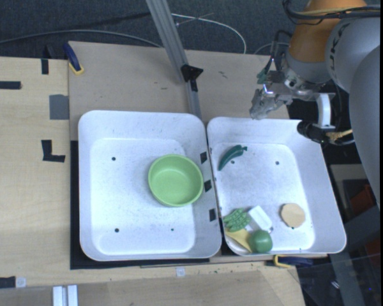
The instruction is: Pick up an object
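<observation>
The claw (263,107) is seen poised over the right bin's (319,171) far rim, its state impossible to tell. Nothing is judged lifted yet: the green pepper (231,155) lies just inside that rim.

The surface (127,81) is pale wood with some black tape marks (51,150) at its left side. Behind it lies dark blue floor, perhaps carpet, crossed by thin cables (204,23). A grey metal post (169,34) leans above.
</observation>
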